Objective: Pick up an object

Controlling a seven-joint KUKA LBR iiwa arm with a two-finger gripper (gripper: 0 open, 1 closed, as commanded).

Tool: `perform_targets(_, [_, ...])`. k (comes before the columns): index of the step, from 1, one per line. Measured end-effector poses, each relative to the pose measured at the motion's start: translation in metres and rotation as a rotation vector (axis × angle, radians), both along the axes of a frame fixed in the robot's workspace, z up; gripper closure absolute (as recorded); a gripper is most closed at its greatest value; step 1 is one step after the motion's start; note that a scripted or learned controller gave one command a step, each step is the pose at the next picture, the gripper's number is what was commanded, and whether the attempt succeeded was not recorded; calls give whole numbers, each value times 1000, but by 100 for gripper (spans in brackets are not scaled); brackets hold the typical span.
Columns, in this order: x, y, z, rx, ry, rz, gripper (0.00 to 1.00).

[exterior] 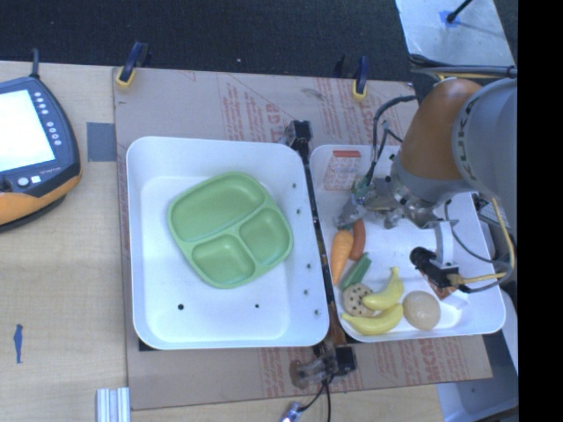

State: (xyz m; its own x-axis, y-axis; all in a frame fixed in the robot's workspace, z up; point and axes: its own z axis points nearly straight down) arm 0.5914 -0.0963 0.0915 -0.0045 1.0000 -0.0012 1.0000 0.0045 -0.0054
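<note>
The right bin (471,319) holds several toy foods in its front left part: an orange carrot (340,255), a red sausage (358,239), a green cucumber piece (356,272), a brown cookie (355,301), two yellow bananas (376,309) and a pale egg-shaped piece (421,310). My gripper (360,211) hangs low over the bin's left side, just above the top ends of the sausage and the carrot. The wrist and orange band hide the bin's back part. Nothing shows held in the gripper.
The left bin (149,236) carries a green divided plate (230,229). A black cable fitting (428,264) from the arm hangs over the right bin. A teach pendant (26,156) lies at the bench's left edge. Clamps (361,76) stand at the back.
</note>
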Motion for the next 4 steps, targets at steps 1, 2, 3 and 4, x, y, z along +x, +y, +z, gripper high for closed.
perform_targets(1, [-8,0,0,1,1,0,0])
perform_targets(2, [-14,0,0,1,2,0,0])
perform_targets(3, [50,-6,-2,7,28,-7,0])
perform_targets(4, [-8,3,0,1,0,0,0])
